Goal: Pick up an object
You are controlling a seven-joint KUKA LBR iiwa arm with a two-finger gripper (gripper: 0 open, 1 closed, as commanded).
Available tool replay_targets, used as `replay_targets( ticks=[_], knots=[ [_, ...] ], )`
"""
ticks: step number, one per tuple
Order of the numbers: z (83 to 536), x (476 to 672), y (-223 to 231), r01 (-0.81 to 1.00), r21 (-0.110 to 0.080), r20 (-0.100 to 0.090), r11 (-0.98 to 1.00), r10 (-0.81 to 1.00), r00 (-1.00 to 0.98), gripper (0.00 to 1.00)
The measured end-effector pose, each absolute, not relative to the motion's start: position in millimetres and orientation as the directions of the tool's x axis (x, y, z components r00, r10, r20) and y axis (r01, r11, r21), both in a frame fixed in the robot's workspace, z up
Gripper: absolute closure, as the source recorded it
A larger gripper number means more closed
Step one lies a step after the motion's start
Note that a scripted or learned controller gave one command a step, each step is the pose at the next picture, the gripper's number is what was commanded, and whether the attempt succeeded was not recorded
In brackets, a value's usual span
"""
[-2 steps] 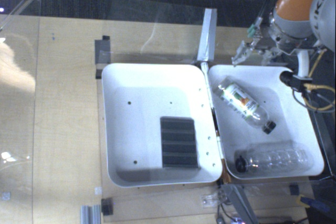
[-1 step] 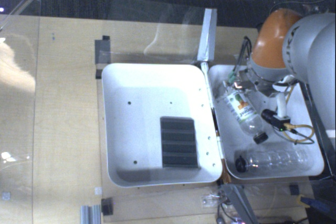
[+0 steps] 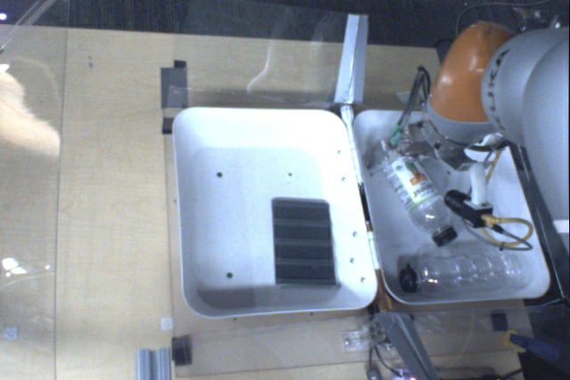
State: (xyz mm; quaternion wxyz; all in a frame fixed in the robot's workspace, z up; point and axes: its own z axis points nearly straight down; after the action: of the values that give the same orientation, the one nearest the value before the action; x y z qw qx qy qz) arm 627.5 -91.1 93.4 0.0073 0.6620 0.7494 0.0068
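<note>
My gripper (image 3: 403, 145) hangs over the far end of the right bin (image 3: 534, 285), below the orange band of the arm. A clear plastic bottle (image 3: 415, 191) with a printed label and a black cap lies at a slant right beneath it, its base under the gripper. I cannot make out whether the gripper touches the bottle. A second clear bottle (image 3: 468, 271) with a black cap lies along the near wall of the same bin. In the left bin (image 3: 205, 191) a black ribbed rectangular block (image 3: 304, 240) rests flat near the front right.
The divide between the two bins (image 3: 363, 200) runs just left of the gripper. A metal strip (image 3: 352, 58) stands behind the bins. Pale wooden bench (image 3: 98, 218) stretches to the left.
</note>
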Motion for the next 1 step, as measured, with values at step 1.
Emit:
replay_targets(
  ticks=[1],
  knots=[
    [106.9, 630.3, -90.4, 0.992, 0.029, -0.003, 0.123, 0.992, -0.123, 1.00]
  ],
)
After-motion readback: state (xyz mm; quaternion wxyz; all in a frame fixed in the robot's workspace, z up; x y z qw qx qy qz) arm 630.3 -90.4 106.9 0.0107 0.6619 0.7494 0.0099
